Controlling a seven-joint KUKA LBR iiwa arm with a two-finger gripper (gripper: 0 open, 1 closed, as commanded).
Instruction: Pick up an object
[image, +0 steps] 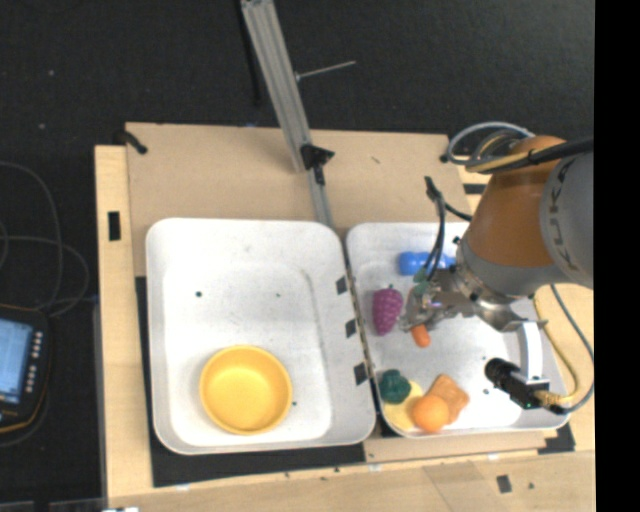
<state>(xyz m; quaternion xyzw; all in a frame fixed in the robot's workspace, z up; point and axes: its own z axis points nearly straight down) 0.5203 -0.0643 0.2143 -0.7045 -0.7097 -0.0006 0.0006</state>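
Observation:
The right bin holds a purple bunch of grapes near its left wall, a blue object at the back, a small orange-red piece in the middle, a green object and an orange fruit on an orange slab at the front. My gripper hangs low over the bin's middle, just right of the grapes and directly above the small orange-red piece. The wrist hides its fingertips.
The left bin holds a yellow bowl at its front. A metal pole slants up from between the bins. The arm's orange band and cables cover the right bin's back right corner.

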